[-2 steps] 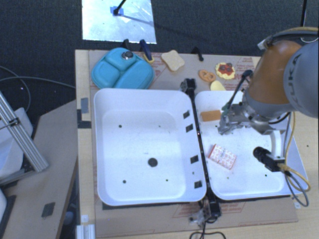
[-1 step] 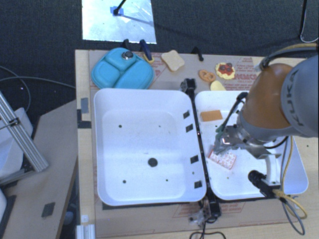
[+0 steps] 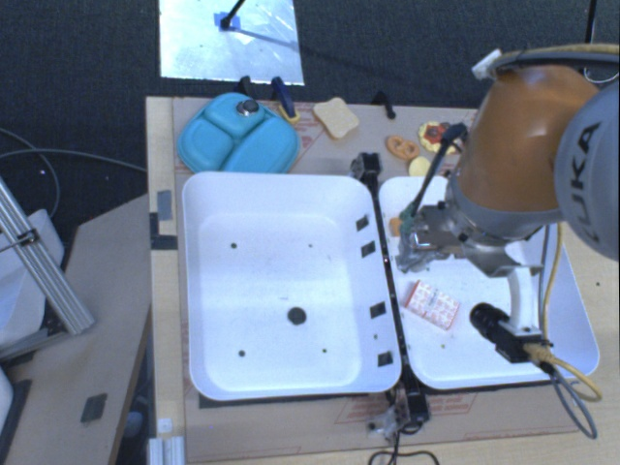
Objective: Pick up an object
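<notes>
Camera view is showing the arm (image 3: 528, 134) hanging over the right bin (image 3: 572, 337), its gripper (image 3: 418, 245) low beside the patterned packet (image 3: 431, 304). Centring squarely over the packet before closing seems wise. Whether the fingers are open or closed, I cannot tell; the wrist is hiding objects behind.

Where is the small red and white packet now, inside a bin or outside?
Inside. The red and white packet lies flat on the floor of the right bin, below the hand.
</notes>
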Available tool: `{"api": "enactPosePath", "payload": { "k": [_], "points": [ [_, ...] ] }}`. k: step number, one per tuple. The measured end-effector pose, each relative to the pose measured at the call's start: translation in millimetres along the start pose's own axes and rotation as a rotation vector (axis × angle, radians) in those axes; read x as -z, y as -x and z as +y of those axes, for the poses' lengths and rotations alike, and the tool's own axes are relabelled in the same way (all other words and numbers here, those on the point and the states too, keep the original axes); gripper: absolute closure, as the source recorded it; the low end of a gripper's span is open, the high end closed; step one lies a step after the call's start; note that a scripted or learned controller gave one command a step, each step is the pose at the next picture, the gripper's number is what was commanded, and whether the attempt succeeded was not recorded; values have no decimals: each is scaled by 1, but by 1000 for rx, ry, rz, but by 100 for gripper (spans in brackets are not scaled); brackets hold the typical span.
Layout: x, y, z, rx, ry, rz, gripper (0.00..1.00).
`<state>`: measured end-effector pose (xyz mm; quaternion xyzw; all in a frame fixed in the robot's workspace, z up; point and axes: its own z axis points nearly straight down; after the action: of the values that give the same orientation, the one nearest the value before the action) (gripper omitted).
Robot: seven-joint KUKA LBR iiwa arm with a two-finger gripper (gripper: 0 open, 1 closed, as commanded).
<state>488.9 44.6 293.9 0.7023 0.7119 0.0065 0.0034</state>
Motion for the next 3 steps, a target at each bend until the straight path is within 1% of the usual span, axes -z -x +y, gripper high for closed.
{"api": "enactPosePath", "payload": {
  "k": [1, 2, 3],
  "points": [
    [59, -3, 0, -8, -5, -3, 100],
    [34, 50, -2, -18, -12, -6, 100],
    [60, 7, -1, -6, -9, -3, 100]
  ]
}}
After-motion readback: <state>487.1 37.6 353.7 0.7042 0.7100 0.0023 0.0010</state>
